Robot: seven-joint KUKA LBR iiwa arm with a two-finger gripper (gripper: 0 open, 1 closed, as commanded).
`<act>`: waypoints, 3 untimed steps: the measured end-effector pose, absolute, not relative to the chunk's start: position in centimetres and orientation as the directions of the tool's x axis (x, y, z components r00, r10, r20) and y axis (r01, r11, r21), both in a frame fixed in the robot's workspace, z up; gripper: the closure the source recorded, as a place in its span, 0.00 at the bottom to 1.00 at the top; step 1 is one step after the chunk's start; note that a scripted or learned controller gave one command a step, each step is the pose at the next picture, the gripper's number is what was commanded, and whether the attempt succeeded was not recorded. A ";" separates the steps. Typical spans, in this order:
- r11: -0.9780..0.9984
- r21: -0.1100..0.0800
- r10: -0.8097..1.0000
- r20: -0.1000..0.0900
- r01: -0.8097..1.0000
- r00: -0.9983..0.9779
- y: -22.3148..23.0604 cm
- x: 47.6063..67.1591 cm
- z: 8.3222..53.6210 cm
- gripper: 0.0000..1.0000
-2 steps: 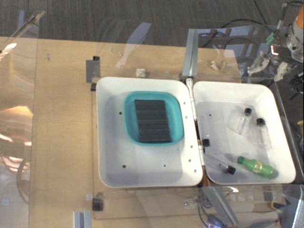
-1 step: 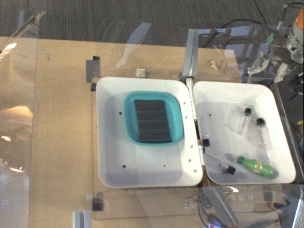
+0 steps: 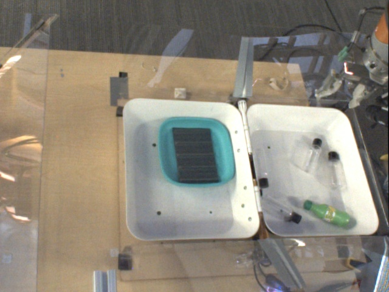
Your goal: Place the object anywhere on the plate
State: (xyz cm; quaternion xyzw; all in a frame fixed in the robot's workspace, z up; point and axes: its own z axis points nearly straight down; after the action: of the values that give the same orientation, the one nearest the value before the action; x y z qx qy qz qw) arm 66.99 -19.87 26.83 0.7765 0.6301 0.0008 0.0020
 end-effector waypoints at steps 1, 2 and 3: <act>-0.294 0.003 0.956 0.000 0.956 0.294 -19.9 67.0 27.7 0.00; -0.310 0.004 0.951 0.000 0.951 0.310 -19.3 67.0 27.4 0.00; -0.317 0.004 0.948 0.000 0.948 0.317 -19.4 67.0 29.4 0.00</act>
State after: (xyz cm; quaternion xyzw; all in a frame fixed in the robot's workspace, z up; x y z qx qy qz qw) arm 66.98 -19.44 29.40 0.8115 0.5843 0.0014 0.0016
